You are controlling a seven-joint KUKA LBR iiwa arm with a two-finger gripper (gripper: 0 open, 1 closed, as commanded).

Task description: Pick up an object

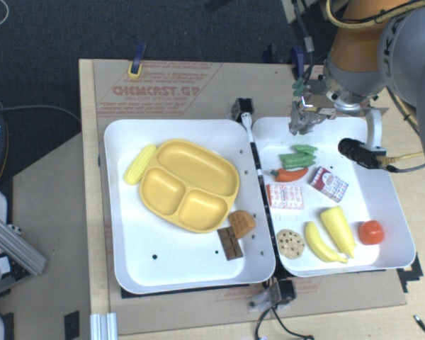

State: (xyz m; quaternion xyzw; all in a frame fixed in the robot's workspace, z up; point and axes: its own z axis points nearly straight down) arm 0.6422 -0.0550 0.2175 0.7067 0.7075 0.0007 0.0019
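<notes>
Cookie (290, 243) clear; end effector (301, 121) fingertips (blurred) indistinct.

yellow tray (188, 183), red tomato (371, 231), green beans (297, 157), perhaps speckled cookie (290, 243)

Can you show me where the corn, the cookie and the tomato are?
corn (139, 163), camera view, middle of the cob, beside the yellow tray.
cookie (290, 243), camera view, centre of its round top.
tomato (370, 232), camera view, middle of its red skin.
</notes>
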